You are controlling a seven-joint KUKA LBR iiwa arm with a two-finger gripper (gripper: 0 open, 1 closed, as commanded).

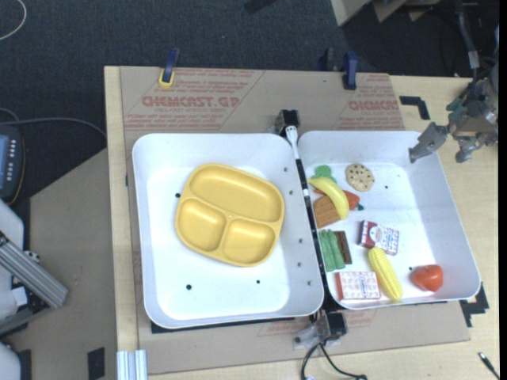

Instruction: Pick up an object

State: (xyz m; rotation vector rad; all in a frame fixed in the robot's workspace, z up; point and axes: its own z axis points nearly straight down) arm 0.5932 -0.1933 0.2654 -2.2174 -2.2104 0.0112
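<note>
Gripper waits above the far corner of the toy bin

Bench (238,93) carries two white bins side by side. Left bin (158,236) holds a yellow divided plate (230,214). Right bin (447,204) holds small toy foods: banana (331,193), corn cob (385,272), tomato (428,277), cookie (360,176) and a few packets. Gripper (445,142) hangs over that bin's far right corner, fingers spread apart and holding nothing. Best target looks like the tomato or cookie, each lying apart from its neighbours. Centre over it first, come straight down, and straddle it before closing, keeping off the bin wall.
</note>
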